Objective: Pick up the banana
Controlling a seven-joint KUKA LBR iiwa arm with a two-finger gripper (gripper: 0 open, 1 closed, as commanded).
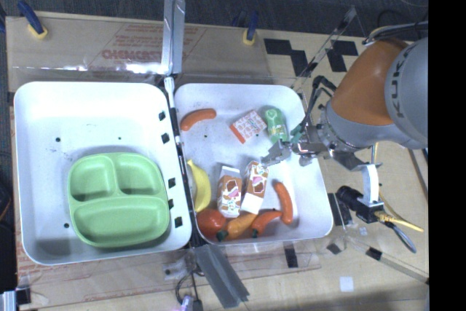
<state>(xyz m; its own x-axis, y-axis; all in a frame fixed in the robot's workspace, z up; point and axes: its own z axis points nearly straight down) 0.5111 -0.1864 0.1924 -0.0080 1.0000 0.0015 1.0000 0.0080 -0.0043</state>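
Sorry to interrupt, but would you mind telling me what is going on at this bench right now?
The grey arm's gripper hangs over the right white bin, above the packets in its middle. The yellow banana it is meant to pick up lies against that bin's left wall, apart from the gripper. The left white bin holds a green divided plastic tray.

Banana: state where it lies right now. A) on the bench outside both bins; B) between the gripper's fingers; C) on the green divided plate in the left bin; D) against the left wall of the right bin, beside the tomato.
D: the banana lies along the left wall of the right bin, just above the tomato, apart from the gripper and off the green plate.
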